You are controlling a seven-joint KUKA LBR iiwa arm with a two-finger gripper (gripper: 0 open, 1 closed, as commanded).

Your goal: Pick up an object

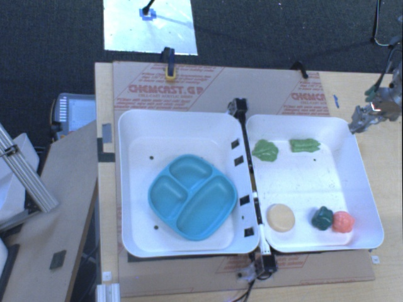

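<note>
The right bin (352,168) holds several small objects. Two green leafy pieces lie near its far wall, one (265,150) to the left and one (305,145) to the right. Near the front wall sit a tan round piece (281,218), a dark green piece (322,218) and a red-orange piece (342,222) touching it. My gripper (371,111) hangs at the right edge, beyond the right bin's far right corner and apart from every object. Nothing shows between its tips.
The left bin (135,137) holds a blue sectioned plate (192,197). A black divider with clips (247,168) runs between the bins. A cardboard sheet (208,87) lies under both. A metal plate (149,17) sits at the back, and a grey ramp stands at the left.
</note>
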